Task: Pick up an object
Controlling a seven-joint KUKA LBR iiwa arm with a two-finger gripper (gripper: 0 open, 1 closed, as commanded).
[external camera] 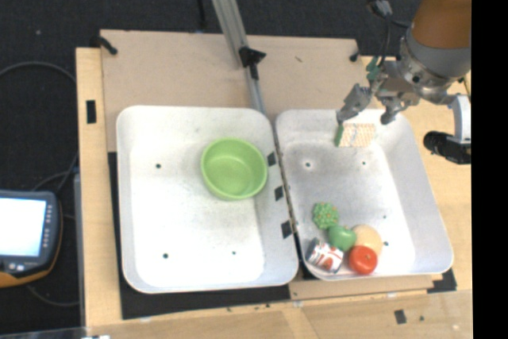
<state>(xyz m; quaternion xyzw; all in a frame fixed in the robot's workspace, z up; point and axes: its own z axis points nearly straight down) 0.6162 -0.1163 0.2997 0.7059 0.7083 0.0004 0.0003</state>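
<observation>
End effector (370, 107) open above sponge (356, 136).

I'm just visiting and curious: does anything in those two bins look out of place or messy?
Nothing stands out. The green bowl sits upright in the left bin; the small items huddle in the right bin's near corner.

A slanted metal pole (226, 8) rises well left of the gripper (370, 109). Far off to its lower left, a lit screen pendant (25, 236) sits beyond the bench (91, 171) edge.
</observation>
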